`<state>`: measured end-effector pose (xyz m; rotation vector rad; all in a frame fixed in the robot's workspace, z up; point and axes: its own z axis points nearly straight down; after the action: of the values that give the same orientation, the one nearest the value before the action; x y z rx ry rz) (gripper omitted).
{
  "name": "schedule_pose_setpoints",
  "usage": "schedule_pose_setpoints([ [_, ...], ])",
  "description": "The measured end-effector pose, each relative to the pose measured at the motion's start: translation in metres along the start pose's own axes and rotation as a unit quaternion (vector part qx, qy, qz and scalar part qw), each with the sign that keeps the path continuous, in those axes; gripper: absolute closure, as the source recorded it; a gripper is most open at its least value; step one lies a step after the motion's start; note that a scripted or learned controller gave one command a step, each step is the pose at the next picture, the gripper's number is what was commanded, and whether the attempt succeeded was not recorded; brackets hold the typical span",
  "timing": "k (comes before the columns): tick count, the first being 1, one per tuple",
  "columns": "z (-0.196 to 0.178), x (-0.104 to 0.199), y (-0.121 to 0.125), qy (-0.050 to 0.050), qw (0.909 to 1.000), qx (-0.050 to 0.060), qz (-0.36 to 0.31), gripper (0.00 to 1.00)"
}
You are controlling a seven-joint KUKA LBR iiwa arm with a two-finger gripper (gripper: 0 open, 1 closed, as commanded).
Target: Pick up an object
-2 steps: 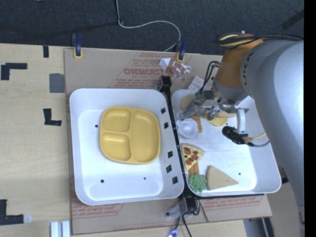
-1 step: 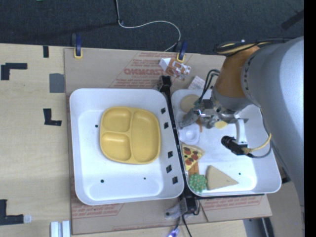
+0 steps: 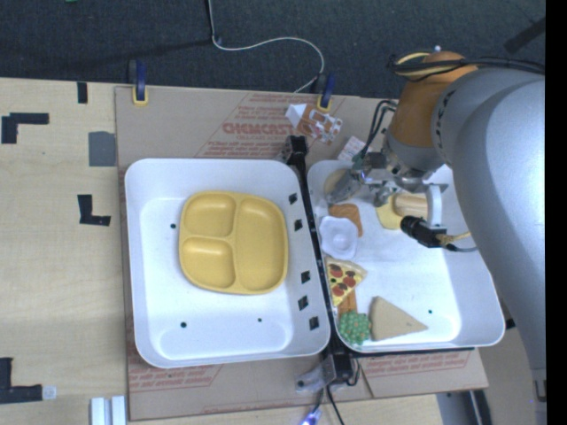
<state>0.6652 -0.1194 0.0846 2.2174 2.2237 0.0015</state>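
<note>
The gripper (image 3: 359,182) is lowered into the far left corner of the right bin (image 3: 461,282), over a small pale object (image 3: 339,181) that cannot be identified; that object is judged the likeliest target. Whether the gripper is open or closed cannot be told, since the wrist hides it, and nothing is seen held.

For a sound pick, one item should be isolated. The far corner is crowded: an orange-brown piece (image 3: 347,213) and a small white cup (image 3: 337,235) lie just nearer, and a pale yellow piece (image 3: 403,206) sits to the right, partly under the arm. A descent close to the bin wall is judged risky, as the wall may be struck or two items caught together.

Further toward the near side, a toy pizza slice (image 3: 343,279), a green piece (image 3: 354,327) and a tan wedge (image 3: 394,319) are spread well apart.

In the left bin (image 3: 151,237) a yellow divided plate (image 3: 234,242) lies flat. Both bins rest on a cardboard sheet (image 3: 230,122) clamped to a wooden bench (image 3: 53,264). A white cable (image 3: 266,47) trails across the dark floor (image 3: 266,7) beyond.
</note>
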Motion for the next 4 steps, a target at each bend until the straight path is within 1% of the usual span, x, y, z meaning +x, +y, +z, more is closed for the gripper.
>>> schedule_pose_setpoints([
  [1,0.0,0.014,-0.026,0.0,1.0,0.002,0.001,0.0],
  [2,0.0,0.01,-0.036,-0.001,1.0,0.001,0.001,0.0],
  [3,0.0,0.003,0.004,0.0,1.0,0.0,0.0,0.0],
  [4,0.0,0.024,-0.039,0.0,1.0,0.003,0.001,0.0],
])
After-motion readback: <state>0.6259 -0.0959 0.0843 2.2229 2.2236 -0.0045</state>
